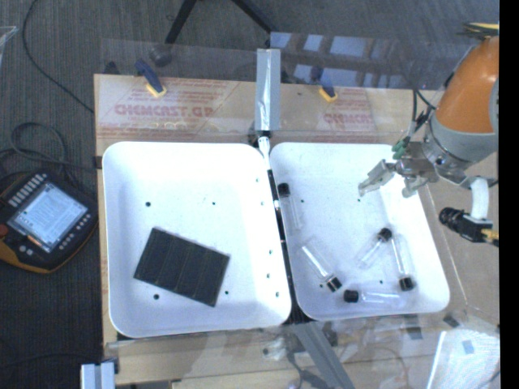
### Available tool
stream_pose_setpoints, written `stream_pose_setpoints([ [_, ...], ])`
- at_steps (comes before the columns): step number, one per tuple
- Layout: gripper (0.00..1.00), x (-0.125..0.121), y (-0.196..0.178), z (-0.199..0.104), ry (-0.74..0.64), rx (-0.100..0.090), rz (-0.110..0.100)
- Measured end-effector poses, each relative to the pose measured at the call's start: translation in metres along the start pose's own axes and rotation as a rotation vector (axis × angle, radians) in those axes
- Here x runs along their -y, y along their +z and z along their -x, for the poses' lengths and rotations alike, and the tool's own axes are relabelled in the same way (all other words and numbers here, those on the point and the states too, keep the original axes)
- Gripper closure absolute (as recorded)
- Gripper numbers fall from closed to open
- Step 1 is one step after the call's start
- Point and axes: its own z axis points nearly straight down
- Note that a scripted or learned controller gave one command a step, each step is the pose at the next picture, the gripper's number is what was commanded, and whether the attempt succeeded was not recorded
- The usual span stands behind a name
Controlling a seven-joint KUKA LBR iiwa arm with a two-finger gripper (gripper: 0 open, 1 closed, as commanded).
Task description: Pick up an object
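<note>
Fingers [375, 177] seemingly spread, nothing between; gripper [392, 177] above right bin's [324, 154] far edge.

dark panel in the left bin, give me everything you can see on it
The flat dark grey rectangular panel lies in the left white bin, toward its front half. It rests flat on the bin floor, turned at a slant to the bin walls. Faint lines split its face into about three strips. The surface looks matte, material unclear. Nothing else touches it, and the two-finger gripper hangs over the right white bin, well away.
</note>
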Motion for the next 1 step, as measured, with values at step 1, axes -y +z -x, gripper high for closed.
stream_pose_setpoints([
  [1,0.00,0.0934,0.1070,0.0067,-0.293,-0.013,-0.002],
])
